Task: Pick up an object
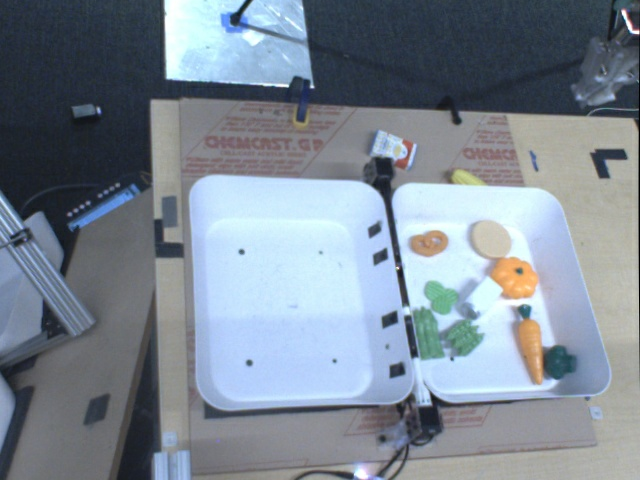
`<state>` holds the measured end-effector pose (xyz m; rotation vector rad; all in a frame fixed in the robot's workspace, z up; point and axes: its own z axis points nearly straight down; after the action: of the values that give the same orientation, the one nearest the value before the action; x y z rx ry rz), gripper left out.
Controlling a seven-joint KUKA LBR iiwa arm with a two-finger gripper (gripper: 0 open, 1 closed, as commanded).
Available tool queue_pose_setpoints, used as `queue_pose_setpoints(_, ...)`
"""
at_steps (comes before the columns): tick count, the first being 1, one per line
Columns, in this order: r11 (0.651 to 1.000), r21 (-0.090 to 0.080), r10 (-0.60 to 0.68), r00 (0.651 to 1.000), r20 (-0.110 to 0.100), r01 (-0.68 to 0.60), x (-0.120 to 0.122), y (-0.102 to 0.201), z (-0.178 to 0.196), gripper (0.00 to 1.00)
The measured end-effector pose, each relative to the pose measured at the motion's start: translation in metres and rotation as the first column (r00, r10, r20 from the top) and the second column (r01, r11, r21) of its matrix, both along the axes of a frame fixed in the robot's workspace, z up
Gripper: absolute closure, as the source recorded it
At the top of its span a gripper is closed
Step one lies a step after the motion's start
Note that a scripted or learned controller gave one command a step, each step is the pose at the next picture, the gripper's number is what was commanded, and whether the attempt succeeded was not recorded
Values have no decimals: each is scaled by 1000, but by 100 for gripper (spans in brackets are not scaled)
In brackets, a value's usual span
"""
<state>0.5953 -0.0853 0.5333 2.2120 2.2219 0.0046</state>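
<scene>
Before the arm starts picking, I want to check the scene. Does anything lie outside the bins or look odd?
Yes. A yellow piece lies on the cardboard just behind the right bin, outside its rim, and a small white and orange packet lies there too, near the hinge. The other toys sit inside the right bin.

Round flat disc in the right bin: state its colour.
The round flat disc is pale tan, seen in the camera view.

Left bin (215, 368): beside the right bin (575, 258), touching along the middle edge.
Right bin, far edge: pretzel (429, 242) left, round cracker (491, 238) right.
Right edge: pumpkin (514, 277); carrot (530, 344) nearer; broccoli (559, 362) at near right corner.
Left edge: leafy pieces (440, 295), bean pods (427, 332).
Bench behind right bin: banana (466, 178), small carton (392, 148).
</scene>
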Motion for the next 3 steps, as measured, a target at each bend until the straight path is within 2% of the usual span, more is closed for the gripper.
queue_pose_setpoints(1, 1000, 0, 0, 1000, 3, 0, 76, -13, 3, 100)
queue_pose_setpoints(2, 1000, 4, -4, 1000, -5, 4, -31, -9, 4, 100)
queue_pose_setpoints(3, 1000, -5, -8, 1000, 7, 8, 63, -127, 5, 100)
